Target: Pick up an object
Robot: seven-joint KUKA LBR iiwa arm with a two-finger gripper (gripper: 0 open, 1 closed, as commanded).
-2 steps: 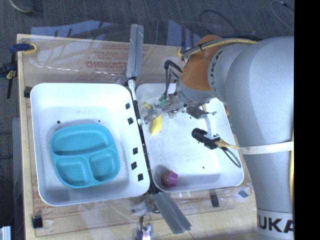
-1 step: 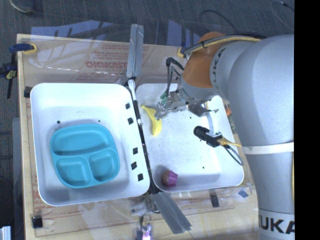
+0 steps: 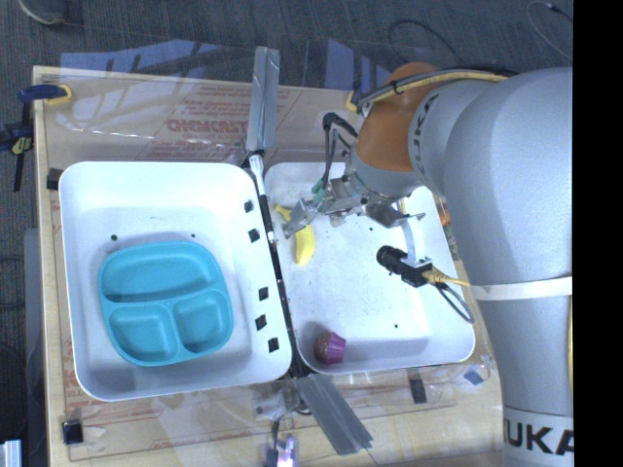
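Observation:
A yellow banana-shaped object (image 3: 303,242) lies in the right bin (image 3: 409,334) near its far left corner. A small purple cup (image 3: 331,346) rests by that bin's near edge. My gripper (image 3: 313,205) hangs low at the far left of the right bin, just above and behind the yellow object. Its metal parts are small and cluttered from this angle. A blue divided tray (image 3: 164,301) sits in the left bin (image 3: 88,202).
The grey arm (image 3: 506,212) with its orange band (image 3: 384,134) covers the right side of the right bin. A black cable fitting (image 3: 401,264) with a yellow tip hangs over the bin's middle. A divider (image 3: 265,251) with black clips separates the bins.

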